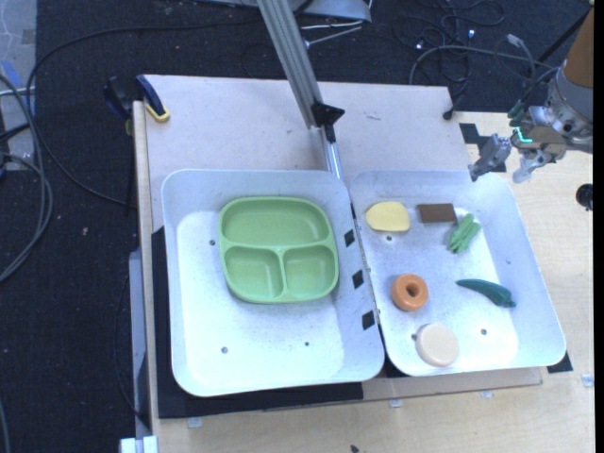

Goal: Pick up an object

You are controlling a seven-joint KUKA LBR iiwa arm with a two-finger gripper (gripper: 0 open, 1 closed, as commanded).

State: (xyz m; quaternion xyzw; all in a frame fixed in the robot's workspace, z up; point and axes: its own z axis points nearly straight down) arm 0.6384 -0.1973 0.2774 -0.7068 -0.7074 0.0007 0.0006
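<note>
**Gripper off the bin, spread, nothing held**

Left bin [189,347]: we see a green divided tray [279,249]. Right bin [528,281]: yellow piece [388,217], orange donut [410,292], cream disc [438,343], brown block [437,213], green pods [463,233], teal pepper [487,292]. Gripper [510,159] hovers above the far-right corner, fingers apart.

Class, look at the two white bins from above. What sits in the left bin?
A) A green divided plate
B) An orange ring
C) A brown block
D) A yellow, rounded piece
A: the green divided plate lies alone in the left bin, while the orange ring, brown block and yellow piece all lie in the right bin.
</note>
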